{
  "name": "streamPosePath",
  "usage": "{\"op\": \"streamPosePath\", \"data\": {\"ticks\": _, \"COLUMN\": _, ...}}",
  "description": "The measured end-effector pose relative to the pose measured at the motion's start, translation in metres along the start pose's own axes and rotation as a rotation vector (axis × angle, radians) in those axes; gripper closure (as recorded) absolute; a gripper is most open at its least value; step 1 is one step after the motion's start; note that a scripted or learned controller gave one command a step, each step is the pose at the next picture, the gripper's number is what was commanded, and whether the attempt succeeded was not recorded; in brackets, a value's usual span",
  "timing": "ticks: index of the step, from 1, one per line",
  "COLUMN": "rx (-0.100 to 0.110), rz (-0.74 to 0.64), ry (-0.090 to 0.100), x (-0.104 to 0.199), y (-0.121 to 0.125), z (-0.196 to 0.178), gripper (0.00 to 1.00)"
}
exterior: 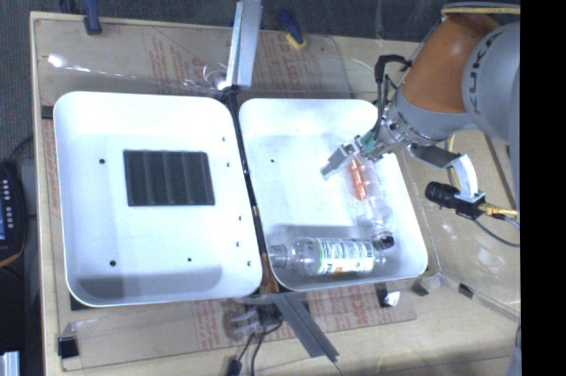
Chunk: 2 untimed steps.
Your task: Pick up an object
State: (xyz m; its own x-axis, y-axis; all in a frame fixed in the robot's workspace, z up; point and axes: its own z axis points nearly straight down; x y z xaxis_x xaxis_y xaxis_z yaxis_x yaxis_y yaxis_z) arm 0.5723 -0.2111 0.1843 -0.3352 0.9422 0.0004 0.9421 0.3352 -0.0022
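Observation:
Two clear plastic bottles lie in the right bin (283, 135). One with a green and white label (327, 257) lies crosswise along the near wall. The other, with an orange label (361, 187), lies lengthwise near the right wall, its dark cap (383, 240) toward the near end. My gripper (348, 157) hangs over the far end of the orange-labelled bottle, close to it or touching it. Nothing visibly sits in its grasp.
A dark ribbed rectangular panel (168, 178) lies flat in the left bin (88, 250). A metal bar (244, 38) stands at the far edge between the bins. Blue clamps (89, 10) grip the board's far edge.

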Motion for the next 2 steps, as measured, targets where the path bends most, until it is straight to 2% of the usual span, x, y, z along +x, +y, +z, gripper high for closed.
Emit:
{"op": "streamPosePath", "data": {"ticks": 1, "rx": -0.001, "rz": -0.024, "ry": 0.0, "x": -0.008, "y": 0.025, "z": 0.013, "gripper": 0.0}}
{"op": "streamPosePath", "data": {"ticks": 2, "rx": -0.002, "rz": -0.046, "ry": -0.001, "x": -0.008, "y": 0.024, "z": -0.005, "gripper": 0.0}}
